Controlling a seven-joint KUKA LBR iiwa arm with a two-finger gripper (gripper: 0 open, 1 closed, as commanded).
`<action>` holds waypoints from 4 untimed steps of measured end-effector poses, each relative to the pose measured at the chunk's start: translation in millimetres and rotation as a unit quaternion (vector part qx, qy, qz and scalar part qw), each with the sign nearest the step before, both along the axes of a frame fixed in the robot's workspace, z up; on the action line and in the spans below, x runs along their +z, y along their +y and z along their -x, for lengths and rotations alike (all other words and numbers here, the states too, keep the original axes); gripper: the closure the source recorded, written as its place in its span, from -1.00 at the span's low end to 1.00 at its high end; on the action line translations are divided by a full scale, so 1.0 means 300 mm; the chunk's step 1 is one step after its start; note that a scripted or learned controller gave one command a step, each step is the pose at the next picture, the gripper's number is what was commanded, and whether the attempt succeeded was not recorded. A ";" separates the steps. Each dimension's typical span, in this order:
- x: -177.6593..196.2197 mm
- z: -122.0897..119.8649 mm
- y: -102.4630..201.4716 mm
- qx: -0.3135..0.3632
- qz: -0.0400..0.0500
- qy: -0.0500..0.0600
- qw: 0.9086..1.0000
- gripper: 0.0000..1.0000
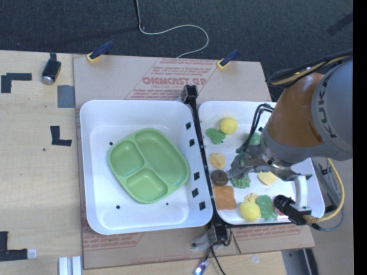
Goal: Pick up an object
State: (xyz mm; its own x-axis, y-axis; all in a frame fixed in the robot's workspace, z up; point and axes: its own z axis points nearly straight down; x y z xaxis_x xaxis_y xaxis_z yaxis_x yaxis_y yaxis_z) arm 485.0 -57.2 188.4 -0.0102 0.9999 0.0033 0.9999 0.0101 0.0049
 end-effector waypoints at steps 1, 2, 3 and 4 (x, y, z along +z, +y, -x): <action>0.302 0.002 0.193 -0.001 0.001 -0.001 1.000 1.00; 0.626 -0.005 0.483 0.002 0.000 -0.002 1.000 1.00; 0.637 0.005 0.443 -0.004 0.002 0.003 1.000 1.00; 0.773 0.004 0.562 -0.002 0.001 0.001 1.000 1.00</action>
